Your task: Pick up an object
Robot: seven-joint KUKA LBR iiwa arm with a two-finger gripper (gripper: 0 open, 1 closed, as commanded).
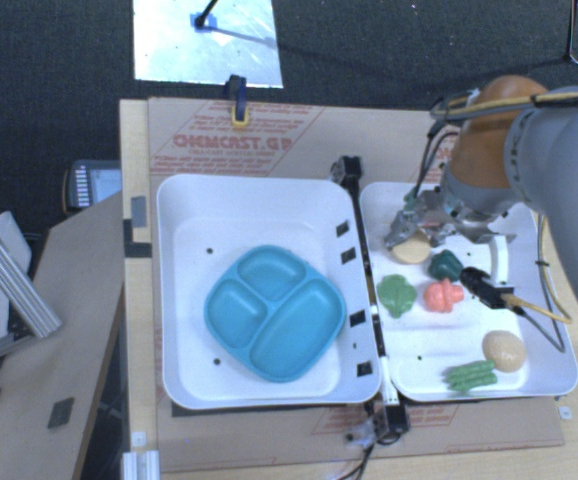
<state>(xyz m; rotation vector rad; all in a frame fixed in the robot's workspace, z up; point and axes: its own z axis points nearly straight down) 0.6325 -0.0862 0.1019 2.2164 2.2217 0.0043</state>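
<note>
The pincer (409,230) sits low in the right bin (559,368), at its far left corner, touching a pale cream object (410,252); whether it grips cannot be told. Nothing looks lifted, so the pick appears not yet done.

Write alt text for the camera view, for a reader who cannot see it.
A grey robot arm reaches in from the right, its gripper low over a pale yellow toy in the right bin, which also holds green, orange and tan toy foods. The left bin holds a blue divided plate.
</note>
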